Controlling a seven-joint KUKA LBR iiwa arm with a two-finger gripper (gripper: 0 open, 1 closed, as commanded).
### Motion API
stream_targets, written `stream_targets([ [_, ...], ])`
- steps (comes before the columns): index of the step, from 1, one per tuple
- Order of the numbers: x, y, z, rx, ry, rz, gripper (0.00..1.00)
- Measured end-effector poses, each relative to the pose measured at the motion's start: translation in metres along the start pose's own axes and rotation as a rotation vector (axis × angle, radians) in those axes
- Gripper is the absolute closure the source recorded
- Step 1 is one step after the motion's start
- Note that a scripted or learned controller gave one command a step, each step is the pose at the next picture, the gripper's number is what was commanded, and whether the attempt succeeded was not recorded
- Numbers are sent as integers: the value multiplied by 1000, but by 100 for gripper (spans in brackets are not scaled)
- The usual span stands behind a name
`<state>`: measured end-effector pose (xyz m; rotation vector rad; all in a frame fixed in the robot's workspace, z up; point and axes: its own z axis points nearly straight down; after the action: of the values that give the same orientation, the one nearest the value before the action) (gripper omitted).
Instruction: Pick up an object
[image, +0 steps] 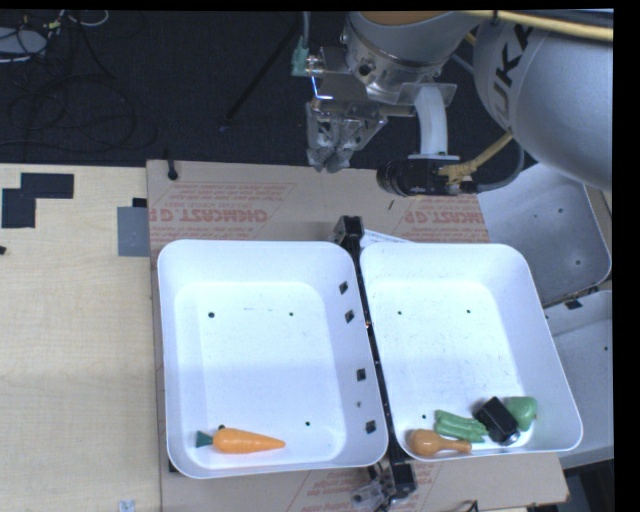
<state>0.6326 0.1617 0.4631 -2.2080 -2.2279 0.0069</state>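
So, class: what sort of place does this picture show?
Probably a robotics lab bench: a grey arm's gripper hangs above two white bins, which hold toy food like a carrot.

The arm (545, 80) enters from the upper right of the frame, its large grey housing filling that corner. The wrist (400, 45) sits at top centre, a rounded grey section angled down and to the left. The end effector (335, 150) hangs below the wrist at upper centre, pointing downward. Its finger assembly appears as a dark metallic cluster; the finger spacing cannot be resolved. Nothing is visible between the fingers.
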Motion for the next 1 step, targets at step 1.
stream_targets([
  [1,88,-38,2,1,0,-1,100],
])
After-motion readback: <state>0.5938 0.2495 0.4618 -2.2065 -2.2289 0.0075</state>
